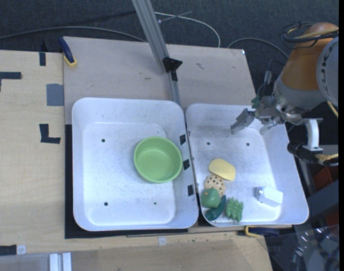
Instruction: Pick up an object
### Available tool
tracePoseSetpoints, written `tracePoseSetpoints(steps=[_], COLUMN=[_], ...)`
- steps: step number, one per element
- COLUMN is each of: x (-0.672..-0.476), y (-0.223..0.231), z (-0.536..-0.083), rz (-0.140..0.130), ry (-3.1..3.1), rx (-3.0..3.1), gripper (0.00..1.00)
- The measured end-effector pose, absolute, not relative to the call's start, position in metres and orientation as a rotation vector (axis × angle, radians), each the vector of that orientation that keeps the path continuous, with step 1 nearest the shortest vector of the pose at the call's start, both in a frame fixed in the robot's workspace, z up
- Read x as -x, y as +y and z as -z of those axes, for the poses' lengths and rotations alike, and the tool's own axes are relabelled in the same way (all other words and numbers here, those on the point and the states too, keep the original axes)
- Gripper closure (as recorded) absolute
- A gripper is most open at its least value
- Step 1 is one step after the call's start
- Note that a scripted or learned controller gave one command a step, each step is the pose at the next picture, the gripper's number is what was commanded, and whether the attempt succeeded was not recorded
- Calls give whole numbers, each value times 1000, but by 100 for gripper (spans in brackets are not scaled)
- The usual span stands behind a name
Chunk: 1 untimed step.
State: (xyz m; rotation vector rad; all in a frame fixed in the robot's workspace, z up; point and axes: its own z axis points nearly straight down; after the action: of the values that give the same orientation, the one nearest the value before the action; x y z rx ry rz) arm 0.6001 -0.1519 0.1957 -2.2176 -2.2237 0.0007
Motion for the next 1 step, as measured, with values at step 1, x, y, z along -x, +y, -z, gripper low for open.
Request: tracePoseSetpoints(steps=[1], x=[-600], y=[-152], z=[-196], rz=[-1], ry=[-2223], rx=[2218], gripper=[0])
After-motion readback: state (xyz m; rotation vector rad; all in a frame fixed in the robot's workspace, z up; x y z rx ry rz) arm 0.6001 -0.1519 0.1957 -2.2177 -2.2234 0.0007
